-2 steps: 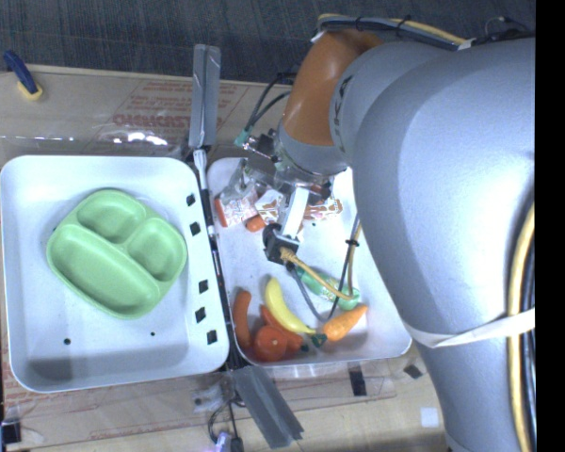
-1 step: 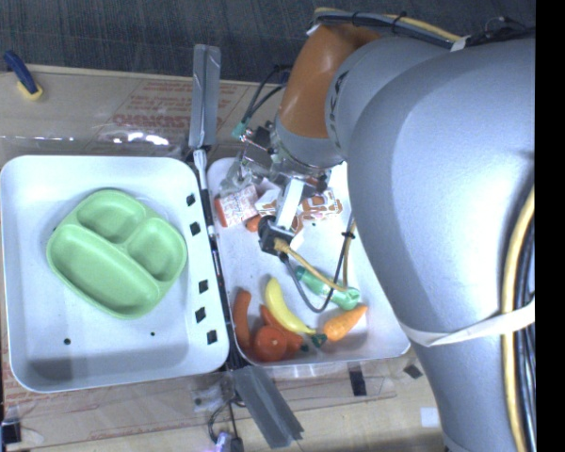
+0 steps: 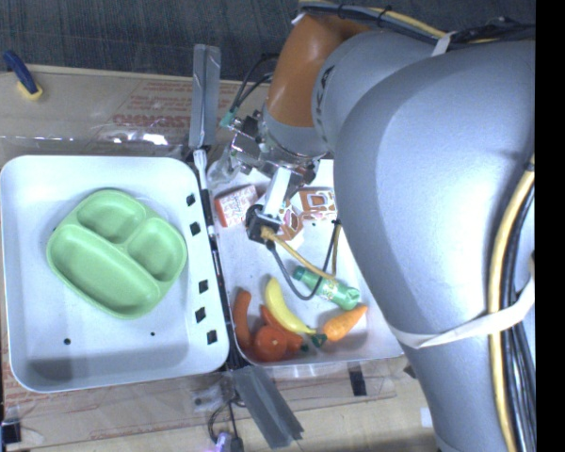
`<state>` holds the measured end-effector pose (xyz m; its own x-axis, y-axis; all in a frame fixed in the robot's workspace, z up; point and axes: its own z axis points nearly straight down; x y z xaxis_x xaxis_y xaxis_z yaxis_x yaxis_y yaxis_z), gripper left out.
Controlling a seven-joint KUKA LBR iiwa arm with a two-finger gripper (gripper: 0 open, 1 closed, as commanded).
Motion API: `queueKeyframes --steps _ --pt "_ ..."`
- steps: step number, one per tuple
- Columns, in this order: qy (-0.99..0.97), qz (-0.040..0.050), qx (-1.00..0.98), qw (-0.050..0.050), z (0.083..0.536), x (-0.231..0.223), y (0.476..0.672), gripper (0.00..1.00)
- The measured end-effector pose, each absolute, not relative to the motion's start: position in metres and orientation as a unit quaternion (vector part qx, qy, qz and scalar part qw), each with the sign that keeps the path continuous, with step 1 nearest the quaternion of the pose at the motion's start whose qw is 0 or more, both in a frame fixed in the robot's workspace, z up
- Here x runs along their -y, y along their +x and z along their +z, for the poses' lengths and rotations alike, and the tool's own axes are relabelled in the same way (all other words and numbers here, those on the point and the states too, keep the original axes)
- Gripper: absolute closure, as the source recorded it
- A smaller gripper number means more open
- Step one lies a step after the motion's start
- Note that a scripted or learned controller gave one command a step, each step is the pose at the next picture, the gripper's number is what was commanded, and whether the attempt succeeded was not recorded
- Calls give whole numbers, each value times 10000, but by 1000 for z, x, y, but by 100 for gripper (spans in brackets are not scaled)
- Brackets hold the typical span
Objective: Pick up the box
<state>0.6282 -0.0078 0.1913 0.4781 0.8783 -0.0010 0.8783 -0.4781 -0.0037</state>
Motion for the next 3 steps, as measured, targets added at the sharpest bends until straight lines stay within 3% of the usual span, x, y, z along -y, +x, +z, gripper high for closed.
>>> queueKeyframes --steps 1,2,3 --pt "-8999 13 4361 10 245 51 609 0" --pt "-9147 29 4041 24 216 80 610 0" --pt "-9289 28 3704 21 191 0 590 0"
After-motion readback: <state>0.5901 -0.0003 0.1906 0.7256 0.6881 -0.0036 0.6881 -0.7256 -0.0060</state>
